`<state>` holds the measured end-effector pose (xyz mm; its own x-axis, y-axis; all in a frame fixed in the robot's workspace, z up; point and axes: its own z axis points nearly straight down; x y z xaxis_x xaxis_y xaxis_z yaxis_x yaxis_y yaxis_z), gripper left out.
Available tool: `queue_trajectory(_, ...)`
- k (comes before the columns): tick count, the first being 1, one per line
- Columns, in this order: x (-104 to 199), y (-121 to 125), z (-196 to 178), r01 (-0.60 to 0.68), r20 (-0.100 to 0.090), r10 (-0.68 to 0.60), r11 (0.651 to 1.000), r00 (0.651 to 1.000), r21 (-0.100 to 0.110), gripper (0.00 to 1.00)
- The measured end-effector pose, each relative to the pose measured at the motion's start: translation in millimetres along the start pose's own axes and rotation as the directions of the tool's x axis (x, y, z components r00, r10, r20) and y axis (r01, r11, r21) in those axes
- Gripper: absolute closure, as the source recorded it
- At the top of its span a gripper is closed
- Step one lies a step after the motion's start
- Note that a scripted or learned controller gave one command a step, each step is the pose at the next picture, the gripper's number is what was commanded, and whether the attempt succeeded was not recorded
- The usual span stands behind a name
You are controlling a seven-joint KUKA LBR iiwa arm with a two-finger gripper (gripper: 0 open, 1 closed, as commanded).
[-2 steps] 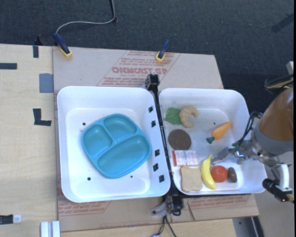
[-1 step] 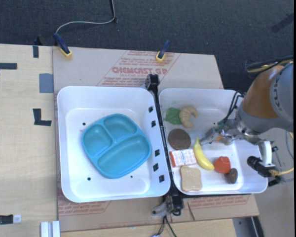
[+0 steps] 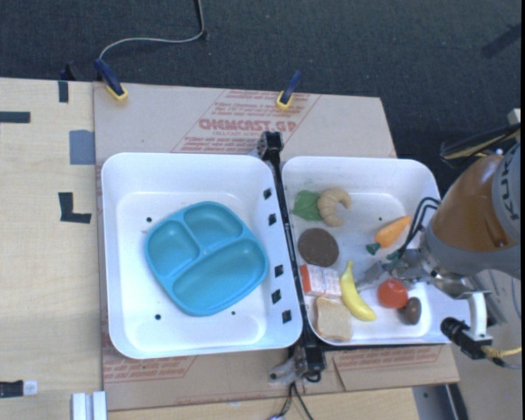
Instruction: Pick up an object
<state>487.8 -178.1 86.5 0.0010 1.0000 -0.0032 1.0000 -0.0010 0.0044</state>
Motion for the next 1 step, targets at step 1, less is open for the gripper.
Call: queue_trajectory(1,-0.3,0.8,-9.8,0.000,0.001,0.000,1.000,1.000,-0.002,1.00)
